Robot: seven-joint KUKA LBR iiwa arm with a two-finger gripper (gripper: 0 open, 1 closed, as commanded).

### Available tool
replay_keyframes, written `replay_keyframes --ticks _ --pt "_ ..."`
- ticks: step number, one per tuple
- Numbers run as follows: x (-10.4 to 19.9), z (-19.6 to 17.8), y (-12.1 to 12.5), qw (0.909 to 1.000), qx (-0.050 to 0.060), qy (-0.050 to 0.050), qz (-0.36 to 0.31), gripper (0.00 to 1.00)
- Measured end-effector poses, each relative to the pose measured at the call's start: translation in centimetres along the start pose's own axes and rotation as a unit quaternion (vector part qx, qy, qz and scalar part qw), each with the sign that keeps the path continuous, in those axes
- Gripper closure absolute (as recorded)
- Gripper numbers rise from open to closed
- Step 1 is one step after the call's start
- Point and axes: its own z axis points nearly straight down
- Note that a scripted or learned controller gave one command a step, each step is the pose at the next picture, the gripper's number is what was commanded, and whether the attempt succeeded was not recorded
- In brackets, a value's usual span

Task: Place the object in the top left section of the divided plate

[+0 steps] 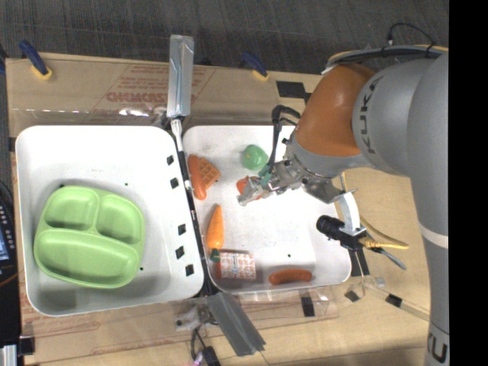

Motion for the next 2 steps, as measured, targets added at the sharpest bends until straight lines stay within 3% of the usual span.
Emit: replay_keyframes --ticks 1,2 --pt "-6.6 -0.8 8.1 0.9996 -0.002 -0.001 0.030 1.00" --pt "-4.0 -2.9 9.0 0.9998 -0.003 -0.001 0.019 1.00"
